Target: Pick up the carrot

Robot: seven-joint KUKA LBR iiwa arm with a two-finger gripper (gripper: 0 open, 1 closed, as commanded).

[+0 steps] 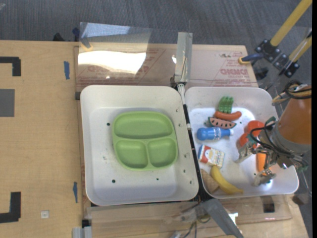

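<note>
1. Reached in from the right over the right bin (283,185), with the arm's (297,123) orange band above the bin's right wall and the hand (258,163) hung low over the bin's near right part.
2. Spotted the carrot (261,159) as a short orange piece right at the hand, in the near right part of the right bin, well apart from the left bin (94,182) and its green plate (144,139).
3. Judged the carrot's long axis to run roughly near to far, a little tilted, with metal parts of the hand to its left and at its near end.
4. Could not tell from this slant whether the hand was spread, pressed together or pinching the carrot; could not tell either whether the carrot rested on the bin floor or sat lifted off it.
5. Noted close neighbours: a red piece (254,127) just beyond the hand on the far side, a banana (223,180) to the near left, a small carton (211,156) and a blue bottle (214,133) further left.
6. Judged the coming move to turn on almost no sideways travel: carrot directly at the hand, so a straight lift off the counter (34,133) side of things, provided a grip across the carrot's short width was in fact made.
</note>
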